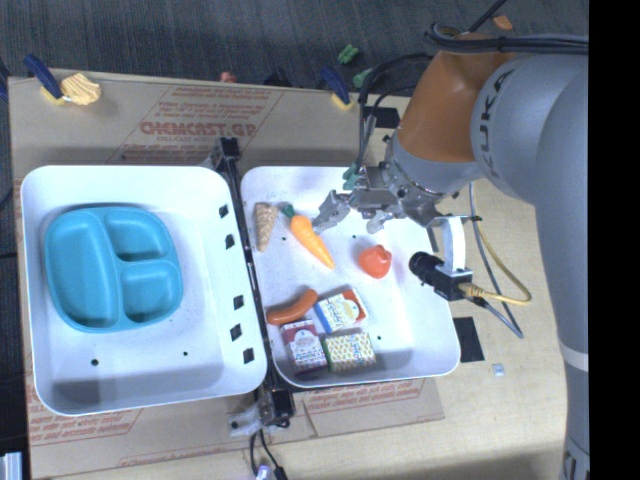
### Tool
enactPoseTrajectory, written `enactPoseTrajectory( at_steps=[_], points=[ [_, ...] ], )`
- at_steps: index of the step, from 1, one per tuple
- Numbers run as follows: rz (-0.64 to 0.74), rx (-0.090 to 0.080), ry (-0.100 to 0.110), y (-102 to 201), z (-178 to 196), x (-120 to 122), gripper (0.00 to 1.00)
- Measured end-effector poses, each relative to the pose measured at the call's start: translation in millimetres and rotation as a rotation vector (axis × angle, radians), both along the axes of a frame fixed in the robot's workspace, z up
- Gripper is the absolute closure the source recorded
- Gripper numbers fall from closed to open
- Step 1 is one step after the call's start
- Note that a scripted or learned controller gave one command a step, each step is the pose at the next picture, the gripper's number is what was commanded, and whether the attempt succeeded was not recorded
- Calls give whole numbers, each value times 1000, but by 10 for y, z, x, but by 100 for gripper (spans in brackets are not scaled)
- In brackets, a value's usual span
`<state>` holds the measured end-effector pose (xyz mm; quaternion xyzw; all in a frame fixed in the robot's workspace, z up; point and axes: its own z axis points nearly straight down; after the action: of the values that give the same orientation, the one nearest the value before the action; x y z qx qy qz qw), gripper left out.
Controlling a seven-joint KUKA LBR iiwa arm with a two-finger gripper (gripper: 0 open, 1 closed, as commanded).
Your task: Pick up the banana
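Your gripper (335, 211) hangs over the right bin (430, 353), just above the carrot (312, 241), fingers apart and holding nothing. You can't pick out a banana for certain; the pale piece (265, 224) left of the carrot may be it.

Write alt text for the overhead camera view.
A grey robot arm's hand hovers over the right white bin, beside a toy carrot, with a tomato, sausage and small boxes. The left bin holds a blue divided tray.

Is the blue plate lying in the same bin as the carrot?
No, the blue plate lies in the left bin, while the carrot lies in the right bin.
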<state>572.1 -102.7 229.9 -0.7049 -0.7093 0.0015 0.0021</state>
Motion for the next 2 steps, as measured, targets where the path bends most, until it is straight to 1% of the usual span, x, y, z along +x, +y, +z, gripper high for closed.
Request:
enactPoseTrajectory(
  at_steps=[1,2],
  points=[
    [6,-1,1,593,-390,-419,0],
    [-438,-2,-1,1440,-385,-496,0]
  ],
)
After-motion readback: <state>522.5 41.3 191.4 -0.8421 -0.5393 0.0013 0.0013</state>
